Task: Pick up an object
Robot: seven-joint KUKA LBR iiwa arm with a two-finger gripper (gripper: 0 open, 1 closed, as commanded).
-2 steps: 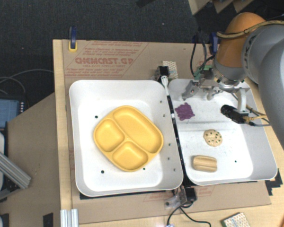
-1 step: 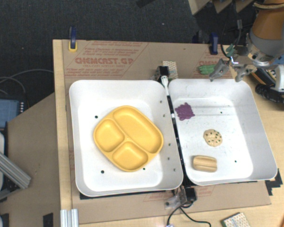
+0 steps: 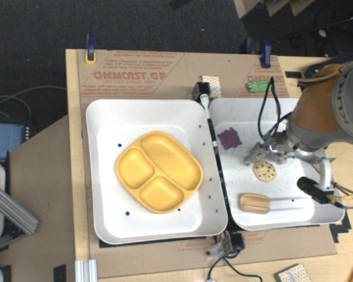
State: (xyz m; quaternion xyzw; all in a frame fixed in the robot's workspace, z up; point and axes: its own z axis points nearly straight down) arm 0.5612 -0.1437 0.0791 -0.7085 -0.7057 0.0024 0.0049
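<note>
The right bin [image 3: 282, 216] holds three loose things. A round speckled cookie [image 3: 264, 170] lies near its middle. A purple, ragged piece [image 3: 229, 138] rests toward the upper left. A tan, loaf-shaped piece [image 3: 254, 202] lies by the bin's front wall. My gripper [image 3: 269, 153] hangs low over the right bin, just above and behind the cookie, to the right of the purple piece. Nothing shows in its grasp. The grey arm with its orange band [image 3: 317, 107] comes in from the right.
The left bin [image 3: 100, 175] carries a yellow plate [image 3: 159, 170] with three compartments. A black cable [image 3: 265, 107] loops up from the wrist. A green item [image 3: 258, 86] and a small checkered tag [image 3: 211, 85] lie on the cardboard behind the bins.
</note>
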